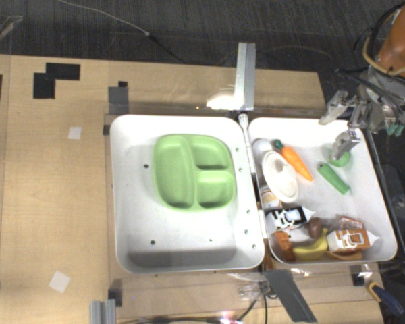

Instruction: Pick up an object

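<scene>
1. Highest over the bench, and so closest to the lens, the gripper [346, 137] hangs above the far right corner of the right bin [390, 221]. Whether the pincer is apart or together cannot be told from this slant, and nothing can be seen clamped in it.
2. Just under its tip sits a small green piece [339, 158], the likeliest target. A green block [334, 179] lies just beside it. Descending slightly off-centre could knock the piece aside or catch both at once.
3. Because the bin wall is near on the arm's side, a drift to the right risks striking the rim instead of closing on anything.
4. Further left lies the carrot [297, 163], touching a white bowl [281, 174]. It looks smooth and tapered, so it would probably squirt out of a loose pinch.
5. At the near end, a banana [309, 248] and a small carton [351, 238] are packed together, so a grab there may jam.
6. Well apart, a green divided plate [194, 171] rests in the left bin [135, 238], too wide and flat to grasp easily.
</scene>
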`<state>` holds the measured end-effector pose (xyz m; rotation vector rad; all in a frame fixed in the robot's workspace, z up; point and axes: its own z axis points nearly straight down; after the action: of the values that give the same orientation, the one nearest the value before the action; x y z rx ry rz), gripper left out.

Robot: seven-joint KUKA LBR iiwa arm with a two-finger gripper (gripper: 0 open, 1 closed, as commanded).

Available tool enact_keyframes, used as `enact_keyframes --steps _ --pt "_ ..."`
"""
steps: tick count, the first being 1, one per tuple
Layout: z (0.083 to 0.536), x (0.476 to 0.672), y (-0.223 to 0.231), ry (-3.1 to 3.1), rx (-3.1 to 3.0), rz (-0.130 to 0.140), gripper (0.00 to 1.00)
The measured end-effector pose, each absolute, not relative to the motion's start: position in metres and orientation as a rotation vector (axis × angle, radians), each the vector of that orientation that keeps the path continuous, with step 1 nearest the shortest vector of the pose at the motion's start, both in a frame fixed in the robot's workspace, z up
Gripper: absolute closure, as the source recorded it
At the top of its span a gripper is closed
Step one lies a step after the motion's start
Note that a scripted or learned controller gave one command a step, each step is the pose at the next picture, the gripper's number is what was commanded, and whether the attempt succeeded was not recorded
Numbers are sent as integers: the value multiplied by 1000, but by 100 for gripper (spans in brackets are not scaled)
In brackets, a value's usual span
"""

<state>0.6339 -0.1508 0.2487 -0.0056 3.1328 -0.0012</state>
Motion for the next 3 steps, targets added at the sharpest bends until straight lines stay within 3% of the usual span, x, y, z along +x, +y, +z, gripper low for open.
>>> enact_keyframes --steps 1,2,3 --pt "102 649 -121 3124 9 -4 0" --pt "99 639 -98 3109 -6 -17 0" --pt "98 634 -103 3108 57 -7 0"
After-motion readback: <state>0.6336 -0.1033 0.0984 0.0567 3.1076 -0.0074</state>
